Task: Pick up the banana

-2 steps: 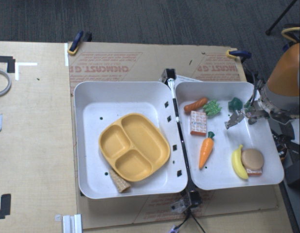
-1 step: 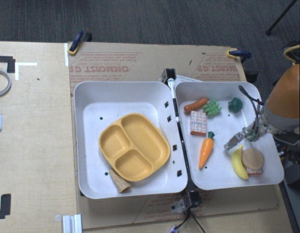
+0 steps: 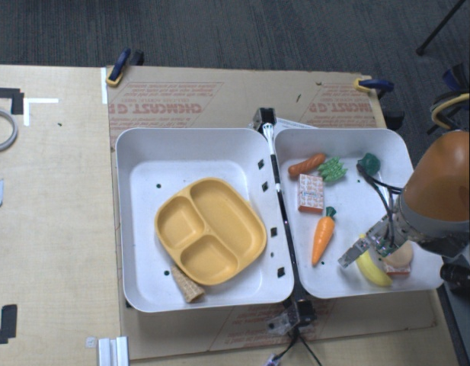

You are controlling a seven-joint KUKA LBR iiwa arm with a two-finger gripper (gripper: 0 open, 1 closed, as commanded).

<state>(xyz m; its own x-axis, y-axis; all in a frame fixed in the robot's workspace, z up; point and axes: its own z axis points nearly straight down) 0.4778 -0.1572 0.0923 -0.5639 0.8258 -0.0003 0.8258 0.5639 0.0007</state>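
Observation:
The yellow banana (image 3: 374, 271) lies in the right bin (image 3: 349, 287) near its front right corner. My gripper (image 3: 366, 252) is down right over the banana's upper left end, touching or nearly touching it, and covers part of it. The grey arm with its orange band (image 3: 446, 175) reaches in from the right above it. A small beige and red piece (image 3: 399, 261) sits against the banana's right side.
Also in the right bin are a carrot (image 3: 322, 236), a pink box (image 3: 311, 193), an orange sausage (image 3: 306, 165), a light green leafy piece (image 3: 333, 171) and a dark green piece (image 3: 369, 162). The left bin (image 3: 135, 204) holds a yellow divided plate (image 3: 210, 229) and a brown wafer (image 3: 187, 284).

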